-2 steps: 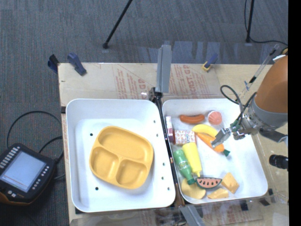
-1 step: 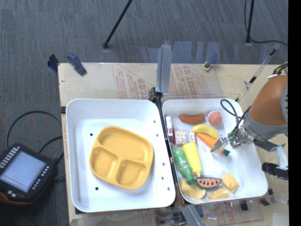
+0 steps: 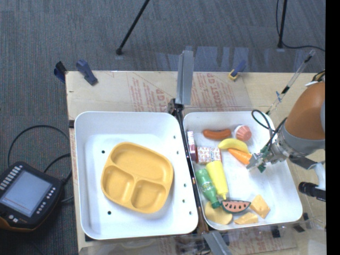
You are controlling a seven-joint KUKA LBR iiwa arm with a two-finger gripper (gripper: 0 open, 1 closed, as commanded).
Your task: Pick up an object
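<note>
Two white bins; the right bin (image 3: 295, 195) holds toy food. Gripper (image 3: 257, 162), finger spread unclear, hovers beside the carrot (image 3: 240, 155) at its nine o'clock. Best descend centred over it.

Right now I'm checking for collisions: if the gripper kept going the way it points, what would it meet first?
Probably the carrot: the gripper points toward the view's left and the carrot's tip lies just ahead. Its height above the bin is unclear.

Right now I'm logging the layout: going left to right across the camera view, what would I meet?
Handheld screen unit → yellow divided plate → green bottle → watermelon slice → claw → orange band of the arm.
</note>
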